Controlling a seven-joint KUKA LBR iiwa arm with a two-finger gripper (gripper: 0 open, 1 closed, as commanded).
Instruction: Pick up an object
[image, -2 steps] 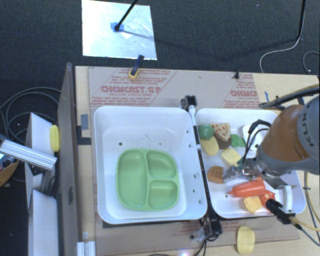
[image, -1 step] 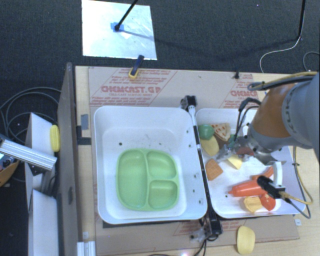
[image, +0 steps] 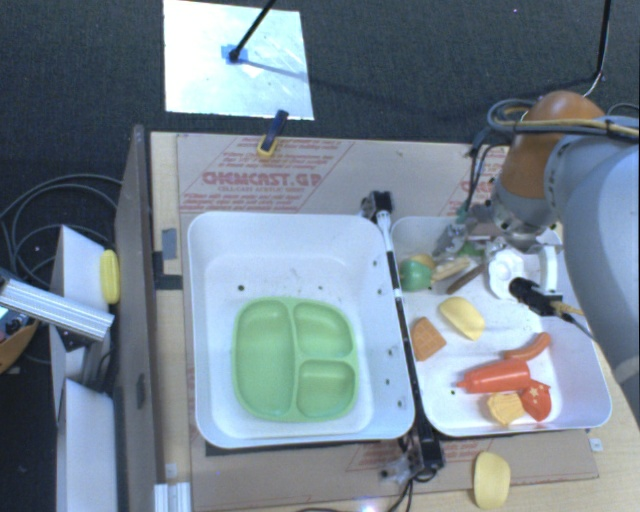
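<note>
The claw (image: 462, 238) is down at the far end of the right bin (image: 590, 400), right by a tan stick-shaped piece (image: 452, 270) and a green ball (image: 414, 273). Honestly can't tell how it's set or if it's got anything. Further out in that bin: yellow chunk (image: 462, 317), orange wedge (image: 427, 338), red pepper (image: 496, 376). Left bin (image: 215, 245) has a green divided tray (image: 295, 357).

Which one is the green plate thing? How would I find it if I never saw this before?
Look at the two white bins side by side and pick the left bin. Lying flat in its middle is the green tray, with three sections pressed into it. It is the one thing in that bin, while the toy food all sits in the right bin.
</note>
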